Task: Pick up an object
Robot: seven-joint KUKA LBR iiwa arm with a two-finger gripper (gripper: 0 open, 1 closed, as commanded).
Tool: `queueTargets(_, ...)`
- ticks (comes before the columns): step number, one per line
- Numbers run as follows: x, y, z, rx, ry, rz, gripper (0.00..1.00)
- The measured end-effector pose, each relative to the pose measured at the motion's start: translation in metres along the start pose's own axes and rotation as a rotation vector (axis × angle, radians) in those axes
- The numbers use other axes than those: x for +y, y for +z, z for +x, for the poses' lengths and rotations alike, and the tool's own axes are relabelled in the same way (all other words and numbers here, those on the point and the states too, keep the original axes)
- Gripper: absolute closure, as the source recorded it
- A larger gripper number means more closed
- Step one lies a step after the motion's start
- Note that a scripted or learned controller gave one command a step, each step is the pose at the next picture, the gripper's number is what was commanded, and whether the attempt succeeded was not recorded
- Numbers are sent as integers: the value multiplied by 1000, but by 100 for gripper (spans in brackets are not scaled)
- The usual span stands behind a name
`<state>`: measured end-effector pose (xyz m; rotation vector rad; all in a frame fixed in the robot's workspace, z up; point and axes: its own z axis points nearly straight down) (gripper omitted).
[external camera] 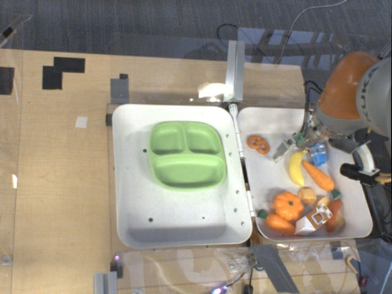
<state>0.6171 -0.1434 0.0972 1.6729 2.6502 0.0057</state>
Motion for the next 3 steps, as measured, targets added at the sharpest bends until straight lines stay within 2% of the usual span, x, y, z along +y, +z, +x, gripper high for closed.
queueTargets(1, -65, 6, 23, -6, -212, -7, 0)
queueTargets(2, -62, -6, 24, -6, -211, -13, 100)
queueTargets(3, -62, -6, 24, -6, -211, -13, 0)
